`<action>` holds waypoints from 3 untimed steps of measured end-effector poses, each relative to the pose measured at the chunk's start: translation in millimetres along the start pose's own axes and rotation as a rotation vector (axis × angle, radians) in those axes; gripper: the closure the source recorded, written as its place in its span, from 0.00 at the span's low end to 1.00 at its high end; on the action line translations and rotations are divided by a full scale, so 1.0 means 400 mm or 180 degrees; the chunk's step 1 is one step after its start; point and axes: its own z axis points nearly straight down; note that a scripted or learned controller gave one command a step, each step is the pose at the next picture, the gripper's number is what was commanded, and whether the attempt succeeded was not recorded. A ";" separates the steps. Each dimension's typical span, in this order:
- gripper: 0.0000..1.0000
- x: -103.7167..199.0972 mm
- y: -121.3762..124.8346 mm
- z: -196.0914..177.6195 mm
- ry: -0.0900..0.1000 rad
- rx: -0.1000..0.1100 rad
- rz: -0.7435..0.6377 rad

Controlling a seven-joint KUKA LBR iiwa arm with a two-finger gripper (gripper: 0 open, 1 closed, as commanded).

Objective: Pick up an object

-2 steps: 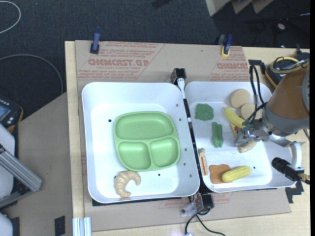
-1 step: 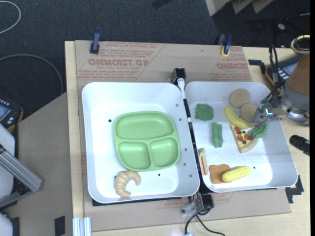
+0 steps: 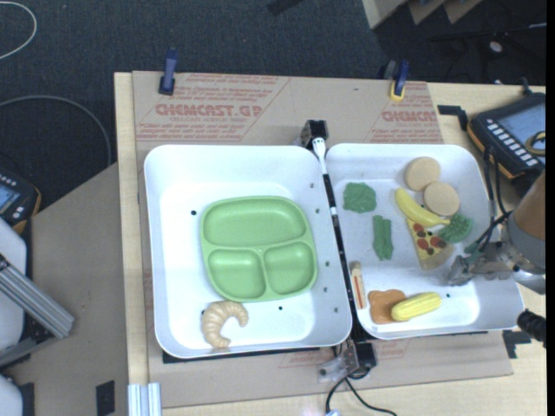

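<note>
Over the right white bin's (image 3: 381, 159) right edge, camera view: grey two-finger gripper (image 3: 464, 269) low, just beside the pizza-slice toy (image 3: 427, 241); finger state I cannot tell, nothing visibly between them. Yellow plastic corn cob (image 3: 416, 305) lies at the near edge. Pick not yet done.

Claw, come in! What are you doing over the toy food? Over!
Claw low in right bin, by pizza slice. Nothing seen between its fingers. Corn close beside; broccoli and banana crowd in.
</note>
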 end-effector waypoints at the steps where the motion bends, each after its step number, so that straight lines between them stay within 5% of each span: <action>1: 1.00 0.084 0.083 -0.344 -0.0024 -0.0083 -0.0038; 2: 1.00 0.327 0.010 -0.466 0.0000 -0.0050 -0.0052; 3: 1.00 0.242 0.093 -0.177 -0.0007 -0.0004 -0.0009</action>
